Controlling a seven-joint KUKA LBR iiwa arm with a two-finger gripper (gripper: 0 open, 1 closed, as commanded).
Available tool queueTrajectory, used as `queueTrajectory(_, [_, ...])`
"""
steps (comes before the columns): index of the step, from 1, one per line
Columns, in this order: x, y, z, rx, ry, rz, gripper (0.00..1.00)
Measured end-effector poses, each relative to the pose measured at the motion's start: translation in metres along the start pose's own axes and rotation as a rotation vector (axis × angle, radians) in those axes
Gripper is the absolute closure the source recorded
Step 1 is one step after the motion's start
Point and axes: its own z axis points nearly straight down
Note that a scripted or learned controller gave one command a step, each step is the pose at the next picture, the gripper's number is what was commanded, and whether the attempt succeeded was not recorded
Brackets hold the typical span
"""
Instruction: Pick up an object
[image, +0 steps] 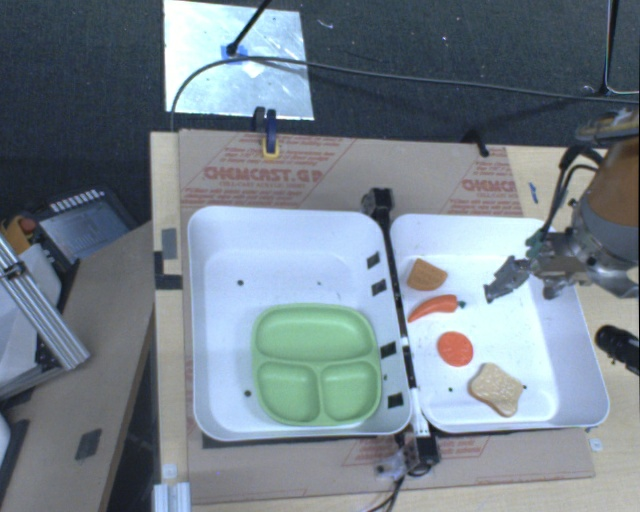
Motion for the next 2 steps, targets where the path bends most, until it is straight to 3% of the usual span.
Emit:
queueTrajectory(1, [0.0,0.002,-0.006,-0.012,-0.002,-0.002,0.0])
queueTrajectory(2, [0.001,0.003,0.036,-0.008,-0.001,0.0,0.0])
